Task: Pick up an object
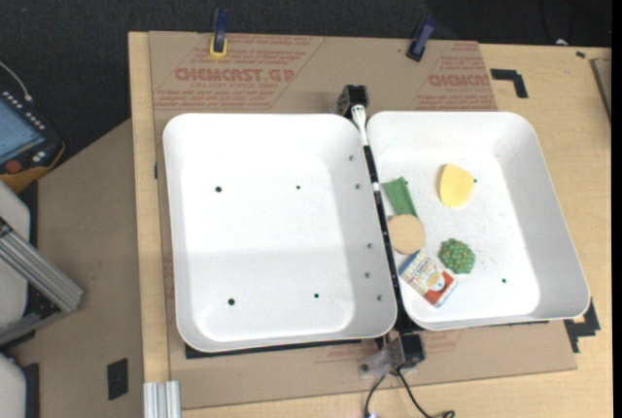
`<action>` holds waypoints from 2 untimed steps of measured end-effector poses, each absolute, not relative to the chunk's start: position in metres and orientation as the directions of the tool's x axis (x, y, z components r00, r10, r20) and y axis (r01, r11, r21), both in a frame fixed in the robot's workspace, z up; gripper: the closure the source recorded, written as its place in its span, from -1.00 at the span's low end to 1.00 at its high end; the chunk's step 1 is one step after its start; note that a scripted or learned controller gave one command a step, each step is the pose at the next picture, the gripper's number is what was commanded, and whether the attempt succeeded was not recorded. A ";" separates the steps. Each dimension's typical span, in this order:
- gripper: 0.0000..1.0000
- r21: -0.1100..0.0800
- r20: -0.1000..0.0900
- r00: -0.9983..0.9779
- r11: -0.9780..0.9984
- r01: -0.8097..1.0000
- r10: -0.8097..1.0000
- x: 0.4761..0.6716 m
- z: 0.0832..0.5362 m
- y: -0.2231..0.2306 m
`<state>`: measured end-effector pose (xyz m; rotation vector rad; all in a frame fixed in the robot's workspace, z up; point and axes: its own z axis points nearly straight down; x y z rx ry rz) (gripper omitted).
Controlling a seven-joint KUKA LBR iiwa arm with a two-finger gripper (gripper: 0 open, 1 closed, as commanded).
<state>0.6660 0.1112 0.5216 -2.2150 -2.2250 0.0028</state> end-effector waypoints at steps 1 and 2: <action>1.00 -0.005 0.001 -0.007 0.007 1.000 1.000 0.665 0.498 0.175; 1.00 0.007 0.002 -0.003 0.003 1.000 1.000 0.657 0.538 0.198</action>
